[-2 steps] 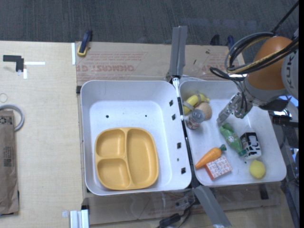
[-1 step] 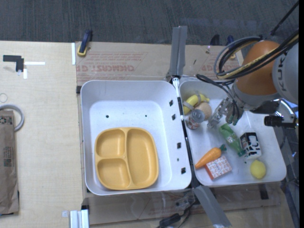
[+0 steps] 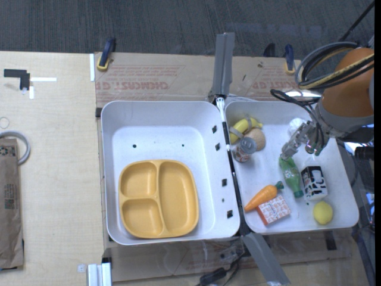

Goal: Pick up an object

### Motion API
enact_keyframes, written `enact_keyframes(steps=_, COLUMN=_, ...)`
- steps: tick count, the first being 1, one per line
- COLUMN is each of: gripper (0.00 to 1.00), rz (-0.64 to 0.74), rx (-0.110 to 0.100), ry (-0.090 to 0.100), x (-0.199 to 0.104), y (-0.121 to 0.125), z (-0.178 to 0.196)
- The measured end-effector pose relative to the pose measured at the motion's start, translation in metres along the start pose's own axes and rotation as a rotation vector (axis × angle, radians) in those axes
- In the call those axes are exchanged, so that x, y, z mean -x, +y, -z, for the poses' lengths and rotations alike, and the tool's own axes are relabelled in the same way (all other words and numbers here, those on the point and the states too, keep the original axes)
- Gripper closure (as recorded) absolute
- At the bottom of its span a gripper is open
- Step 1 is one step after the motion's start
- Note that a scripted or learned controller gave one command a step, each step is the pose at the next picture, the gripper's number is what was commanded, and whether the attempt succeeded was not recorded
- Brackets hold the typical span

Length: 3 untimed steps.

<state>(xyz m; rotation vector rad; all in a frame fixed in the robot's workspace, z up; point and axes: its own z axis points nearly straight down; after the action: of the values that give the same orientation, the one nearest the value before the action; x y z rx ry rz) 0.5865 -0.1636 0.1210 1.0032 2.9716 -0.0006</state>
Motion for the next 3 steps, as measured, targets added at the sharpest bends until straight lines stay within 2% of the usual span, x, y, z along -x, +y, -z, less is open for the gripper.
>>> enact_keyframes(steps=1, gripper=0.00, rz=0.734, rx=0.002, ry=-0.001, x=0.028, y=-0.028, z=0.148)
enact_keyframes(steps=2, gripper=0.00, rz=1.363, rx=0.005, ry=0.000, x=0.039, y=0.026, z=0.082)
enact_keyframes(steps=3, gripper=0.00, rz=1.364, rx=0.004, ry=0.000, x=0.039, y=0.026, z=0.082)
